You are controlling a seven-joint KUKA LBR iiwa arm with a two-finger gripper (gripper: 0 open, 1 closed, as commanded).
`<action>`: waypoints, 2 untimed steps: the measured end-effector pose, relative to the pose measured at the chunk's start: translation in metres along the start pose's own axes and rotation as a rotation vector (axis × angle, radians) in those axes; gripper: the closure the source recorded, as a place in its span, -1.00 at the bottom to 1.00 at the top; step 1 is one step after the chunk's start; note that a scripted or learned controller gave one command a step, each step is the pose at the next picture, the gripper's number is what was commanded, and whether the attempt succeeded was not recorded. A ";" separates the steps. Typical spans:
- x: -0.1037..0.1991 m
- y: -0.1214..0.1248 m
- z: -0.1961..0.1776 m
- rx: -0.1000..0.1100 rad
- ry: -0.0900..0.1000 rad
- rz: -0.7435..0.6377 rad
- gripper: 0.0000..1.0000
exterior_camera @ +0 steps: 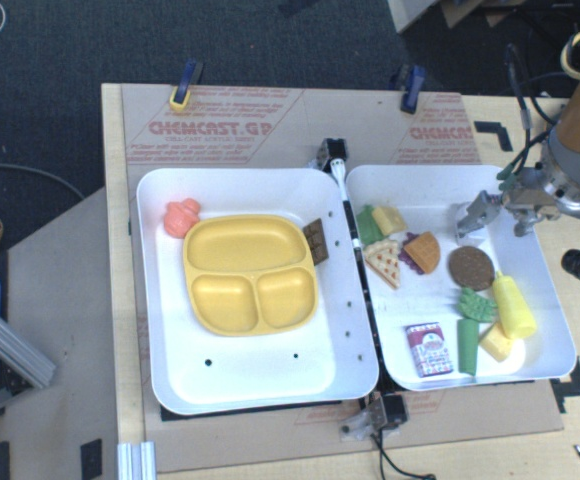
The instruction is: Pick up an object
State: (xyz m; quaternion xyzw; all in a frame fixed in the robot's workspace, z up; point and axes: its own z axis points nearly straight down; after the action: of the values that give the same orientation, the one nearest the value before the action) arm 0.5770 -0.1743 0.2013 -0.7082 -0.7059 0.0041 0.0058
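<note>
Leftward, yellow plate [250, 273] in left bin [170, 348]; toy foods [470, 268] in right bin [550, 298]; pincer [490, 211] spread, unladen.

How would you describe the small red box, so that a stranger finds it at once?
Look in the right bin, at its near edge. The red box lies flat there, left of a green stick. It alone is red with a white label.

Yellow divided plate [251, 274], pink toy [181, 216], white bins [160, 298].

Both white bins [260, 388] look smooth, glossy plastic; the yellow divided plate [250, 273] is matt plastic.
</note>
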 end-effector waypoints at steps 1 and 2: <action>0.000 0.003 -0.008 -0.015 -0.003 -0.003 -1.00; 0.003 0.002 0.054 -0.008 0.000 -0.003 -1.00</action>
State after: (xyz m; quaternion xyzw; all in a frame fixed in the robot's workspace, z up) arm 0.5781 -0.1709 0.1468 -0.7071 -0.7071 0.0013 0.0029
